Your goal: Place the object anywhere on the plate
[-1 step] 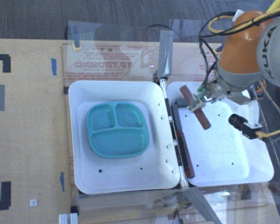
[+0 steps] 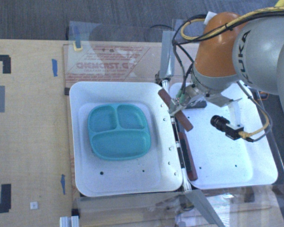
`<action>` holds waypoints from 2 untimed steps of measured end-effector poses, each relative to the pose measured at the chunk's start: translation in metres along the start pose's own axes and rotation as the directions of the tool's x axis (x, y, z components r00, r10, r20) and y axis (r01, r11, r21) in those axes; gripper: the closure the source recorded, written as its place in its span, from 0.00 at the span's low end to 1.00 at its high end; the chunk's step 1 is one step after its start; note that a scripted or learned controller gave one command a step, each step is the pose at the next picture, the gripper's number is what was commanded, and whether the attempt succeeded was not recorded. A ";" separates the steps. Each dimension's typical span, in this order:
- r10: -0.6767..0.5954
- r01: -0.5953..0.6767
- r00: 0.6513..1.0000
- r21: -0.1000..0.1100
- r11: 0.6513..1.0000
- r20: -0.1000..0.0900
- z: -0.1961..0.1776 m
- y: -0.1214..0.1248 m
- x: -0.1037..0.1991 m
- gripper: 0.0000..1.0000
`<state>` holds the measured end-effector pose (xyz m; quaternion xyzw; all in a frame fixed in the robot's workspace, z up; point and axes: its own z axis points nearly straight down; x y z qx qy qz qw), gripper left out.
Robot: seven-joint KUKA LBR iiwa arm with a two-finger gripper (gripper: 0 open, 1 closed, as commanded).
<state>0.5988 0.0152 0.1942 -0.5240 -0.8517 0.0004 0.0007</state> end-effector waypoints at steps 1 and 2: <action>-0.141 0.141 0.990 0.000 0.990 0.000 0.010 0.019 0.072 1.00; -0.141 0.141 0.990 -0.001 0.990 0.001 0.009 0.019 0.072 0.00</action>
